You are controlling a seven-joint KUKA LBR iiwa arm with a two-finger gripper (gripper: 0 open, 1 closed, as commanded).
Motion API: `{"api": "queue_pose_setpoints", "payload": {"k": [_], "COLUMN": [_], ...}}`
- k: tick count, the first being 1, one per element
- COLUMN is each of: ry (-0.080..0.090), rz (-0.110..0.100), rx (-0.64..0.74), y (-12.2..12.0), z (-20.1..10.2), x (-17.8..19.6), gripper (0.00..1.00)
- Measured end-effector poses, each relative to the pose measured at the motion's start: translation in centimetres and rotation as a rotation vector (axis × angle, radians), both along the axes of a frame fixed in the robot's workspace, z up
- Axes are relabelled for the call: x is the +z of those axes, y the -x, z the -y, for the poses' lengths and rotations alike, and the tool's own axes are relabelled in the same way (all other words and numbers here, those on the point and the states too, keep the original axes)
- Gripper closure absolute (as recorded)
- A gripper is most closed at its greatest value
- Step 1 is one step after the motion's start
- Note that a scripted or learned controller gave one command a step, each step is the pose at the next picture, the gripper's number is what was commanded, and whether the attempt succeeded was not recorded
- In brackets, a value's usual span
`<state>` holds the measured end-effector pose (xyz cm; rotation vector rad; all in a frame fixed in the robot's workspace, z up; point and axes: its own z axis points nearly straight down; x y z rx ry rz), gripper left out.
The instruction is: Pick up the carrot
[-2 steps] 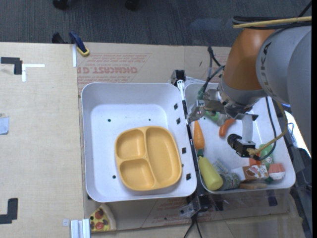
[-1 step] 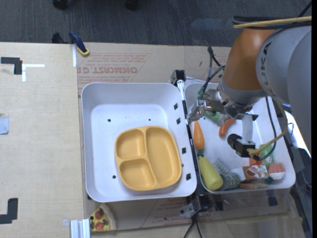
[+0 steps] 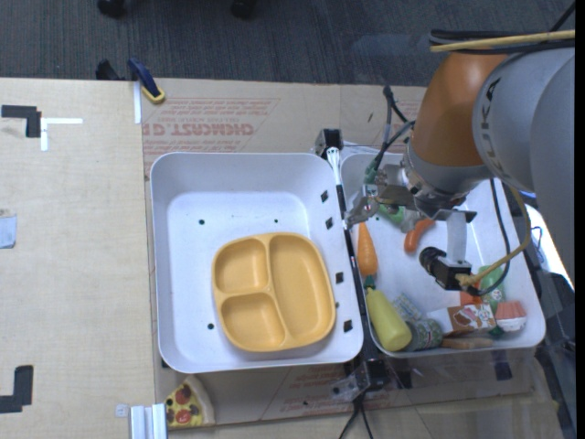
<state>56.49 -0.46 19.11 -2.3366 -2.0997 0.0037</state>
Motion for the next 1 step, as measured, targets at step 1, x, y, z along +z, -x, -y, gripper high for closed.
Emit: {"api": "queue_pose_setpoints", "payload": {"k": [1], "ry": [0.000], "rz": [0.000], "rx": [0.000], "y": [0.00], "z": [0.00], "x": [0.00], "gripper": [0.00]}}
